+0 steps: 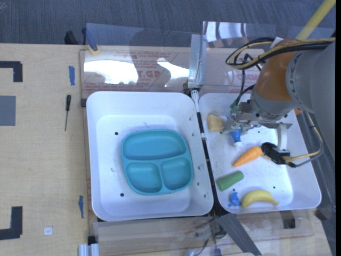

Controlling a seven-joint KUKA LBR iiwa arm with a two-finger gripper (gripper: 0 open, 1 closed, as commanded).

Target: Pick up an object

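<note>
Arm's low over the right bin (306,193), the gripper (237,128) above a small blue piece (236,138) between the yellow chunk (215,122) and the carrot (248,155). Jaws' state, can't tell. Best bet: drop straight, centre on the blue piece, avoid nudging the carrot.

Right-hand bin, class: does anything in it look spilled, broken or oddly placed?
Nothing stands out. The carrot, green piece, banana and yellow wedge lie loose and whole on the right bin floor, as toys would.
</note>
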